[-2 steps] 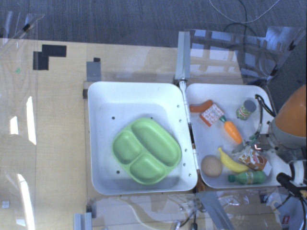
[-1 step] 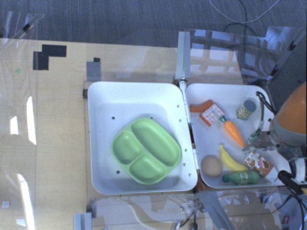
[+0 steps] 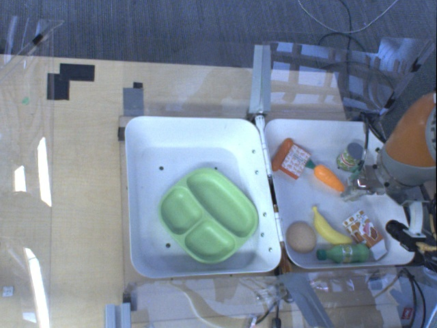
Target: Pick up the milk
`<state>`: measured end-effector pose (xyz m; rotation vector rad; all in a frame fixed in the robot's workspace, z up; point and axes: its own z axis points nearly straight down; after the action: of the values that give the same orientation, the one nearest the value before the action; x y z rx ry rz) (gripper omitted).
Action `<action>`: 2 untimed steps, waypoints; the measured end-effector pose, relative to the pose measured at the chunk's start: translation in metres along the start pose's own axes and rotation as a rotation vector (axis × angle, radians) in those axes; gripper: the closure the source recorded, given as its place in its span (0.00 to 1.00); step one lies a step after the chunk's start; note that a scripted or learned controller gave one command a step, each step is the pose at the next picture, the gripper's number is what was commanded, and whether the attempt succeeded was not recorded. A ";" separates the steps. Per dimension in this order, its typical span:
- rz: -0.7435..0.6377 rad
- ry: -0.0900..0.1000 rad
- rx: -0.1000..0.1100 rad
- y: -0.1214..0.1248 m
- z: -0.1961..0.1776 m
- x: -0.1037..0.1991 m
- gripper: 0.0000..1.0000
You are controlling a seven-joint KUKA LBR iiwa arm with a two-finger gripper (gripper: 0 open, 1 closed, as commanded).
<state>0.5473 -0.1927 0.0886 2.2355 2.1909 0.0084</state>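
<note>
The milk (image 3: pixel 292 159), a red and white carton, lies on its side in the upper left part of the right bin (image 3: pixel 304 203). My gripper (image 3: pixel 358 185) hangs low over the right side of that bin, coming in from the grey arm with the orange band (image 3: pixel 410 142). It is well to the right of the milk. An orange carrot (image 3: pixel 328 178) lies between them, just left of the gripper. Nothing shows between the gripper and the bin floor.
A small can (image 3: pixel 348 159) stands just above the gripper. A banana (image 3: pixel 330 227), a tan ball (image 3: pixel 300 237), a green bottle (image 3: pixel 343 253) and a small orange and white box (image 3: pixel 365 229) fill the bin's front. A green divided plate (image 3: pixel 209 214) lies in the left bin (image 3: pixel 147 183).
</note>
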 end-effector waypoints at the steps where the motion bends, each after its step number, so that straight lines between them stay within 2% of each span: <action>1: 0.045 0.002 0.008 0.017 -0.078 0.006 1.00; 2: 0.045 0.002 0.009 0.017 -0.077 0.006 0.00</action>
<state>0.5631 -0.1870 0.1662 2.2900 2.1457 0.0008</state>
